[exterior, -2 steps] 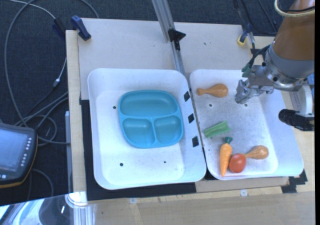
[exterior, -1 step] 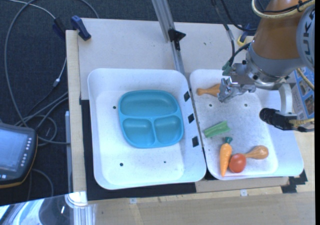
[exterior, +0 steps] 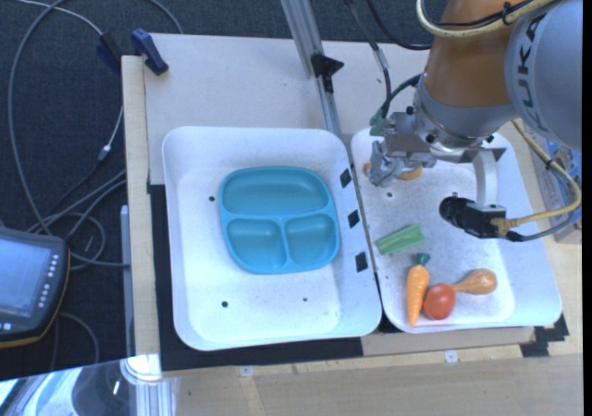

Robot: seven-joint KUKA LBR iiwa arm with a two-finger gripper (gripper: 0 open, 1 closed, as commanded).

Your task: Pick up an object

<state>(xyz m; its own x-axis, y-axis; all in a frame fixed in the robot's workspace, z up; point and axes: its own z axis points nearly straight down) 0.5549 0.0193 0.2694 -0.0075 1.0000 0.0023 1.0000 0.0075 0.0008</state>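
Grey arm (exterior: 518,44) from the right — pincer (exterior: 388,167) downward, low.

A robotics lab: bench-mounted arm (exterior: 518,44), trailing cables (exterior: 65,81), teach pendant (exterior: 28,289), toy food in bins (exterior: 277,331).

Both white bins (exterior: 190,312) look like smooth matt plastic; the blue divided plate (exterior: 277,218) at nine o'clock is semi-glossy plastic. The bench (exterior: 231,81) is pale, matt wood. The carrot (exterior: 416,289) looks like glossy plastic.

Two white bins (exterior: 185,220) sit side by side, one blue tray (exterior: 277,218) in the left. The right bin (exterior: 527,257) holds four toy foods (lower right): one carrot (exterior: 416,287), one tomato (exterior: 438,301), one green piece (exterior: 399,239), one tan piece (exterior: 476,282).
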